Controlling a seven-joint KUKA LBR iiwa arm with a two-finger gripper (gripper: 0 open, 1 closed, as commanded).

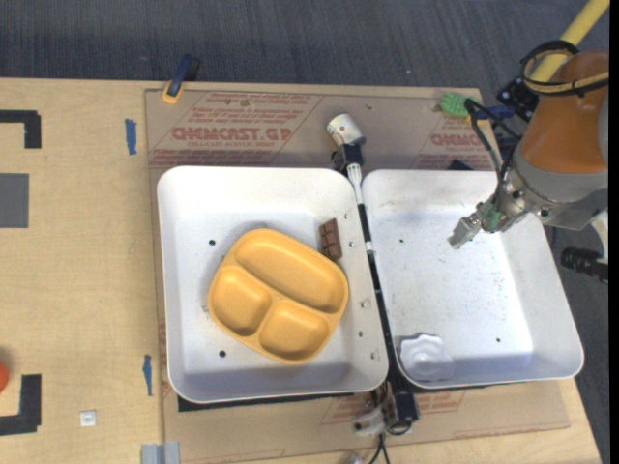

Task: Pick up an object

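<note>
A yellow divided tray (279, 293) lies in the middle of the left bin (180, 259). A small brown block (330, 239) rests against that bin's right wall, just beside the tray. In the right bin (513, 307), a pale crumpled clear-white object (426, 356) sits in the near left corner. My gripper (464, 232) hangs over the upper middle of the right bin, pointing down and left, far from the white object. Nothing shows at its tip.
Both bins sit on a cardboard sheet (242, 129) on the wooden bench. A white knob (341, 127) stands at the top of the divider between the bins. A green clamp (453, 105) and a yellow-blue clamp (179, 77) hold the sheet's far edge.
</note>
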